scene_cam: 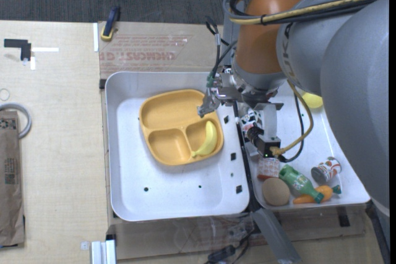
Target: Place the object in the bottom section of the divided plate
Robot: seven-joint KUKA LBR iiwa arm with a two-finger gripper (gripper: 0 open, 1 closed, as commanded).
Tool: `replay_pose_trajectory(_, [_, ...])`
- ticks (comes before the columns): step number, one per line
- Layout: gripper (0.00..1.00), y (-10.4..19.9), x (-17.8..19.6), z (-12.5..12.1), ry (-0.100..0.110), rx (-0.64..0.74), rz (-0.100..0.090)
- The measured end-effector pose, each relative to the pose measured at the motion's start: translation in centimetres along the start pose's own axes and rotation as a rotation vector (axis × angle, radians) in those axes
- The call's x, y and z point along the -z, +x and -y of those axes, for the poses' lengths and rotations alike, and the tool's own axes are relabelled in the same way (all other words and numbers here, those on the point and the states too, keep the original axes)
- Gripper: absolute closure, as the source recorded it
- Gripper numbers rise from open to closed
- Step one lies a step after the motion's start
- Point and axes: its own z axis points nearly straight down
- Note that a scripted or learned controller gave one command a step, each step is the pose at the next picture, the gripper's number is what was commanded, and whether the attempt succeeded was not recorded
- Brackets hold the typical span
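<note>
Camera view frames two shallow white bins side by side on a bench, seen from above at a slant. In the left white bin (124, 188) a yellow-orange plastic divided plate (179, 125) is seen, with one large section toward the top of the picture and two smaller sections nearer the bottom. A yellow toy banana (207, 140) lies in the lower right section, curved along that section's outer wall and touching it — its upper tip points toward the gripper.

The grey arm with the orange band (266, 28) is seen reaching in from the right and is hung over the divide between the two bins. The two-finger gripper (209, 103) is found at the plate's upper right rim, just above the banana and apart from it; nothing is seen between its fingers. Whether those fingers are spread or pressed together cannot be told at this angle. Black and yellow cables (297, 127) are draped from the wrist down over the right bin.

In the right white bin (346, 185) several small toys are gathered near the lower edge: a beige rounded object (276, 191), a green plastic bottle (300, 183), an orange carrot-shaped piece (304, 199) and a small printed can (326, 170). A yellow rounded object (312, 100) is partly hidden beside the arm.

A brown cardboard sheet (154, 52) is laid behind the left bin, on the pale wooden benchtop (49, 133).
</note>
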Motion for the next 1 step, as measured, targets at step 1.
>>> replay_pose_trajectory(1, [1.0, -0.2, 0.82, -0.03, 0.001, -0.003, 0.001])
